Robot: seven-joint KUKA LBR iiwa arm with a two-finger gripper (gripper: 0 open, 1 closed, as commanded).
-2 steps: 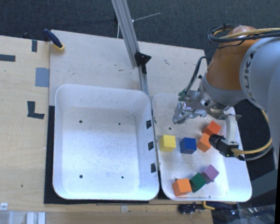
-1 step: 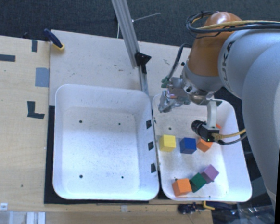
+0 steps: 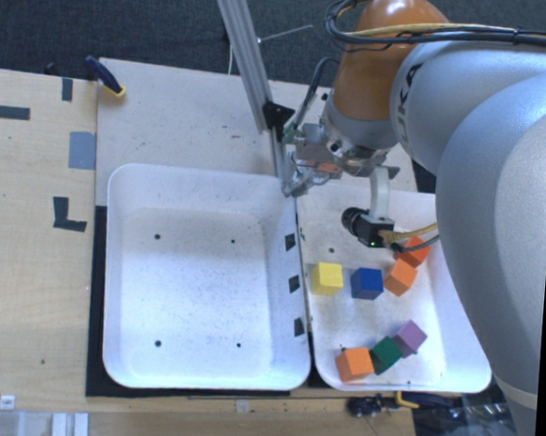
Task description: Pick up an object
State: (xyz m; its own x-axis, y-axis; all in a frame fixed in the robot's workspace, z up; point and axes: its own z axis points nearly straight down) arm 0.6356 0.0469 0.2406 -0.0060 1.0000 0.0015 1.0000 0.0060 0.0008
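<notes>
At the front of the right bin, an orange block, a green block and a purple block huddle together. Behind them lie a yellow block, a blue block and a second orange block. Farther back, the gripper hangs over the bins' shared rim; its opening cannot be told.
</notes>
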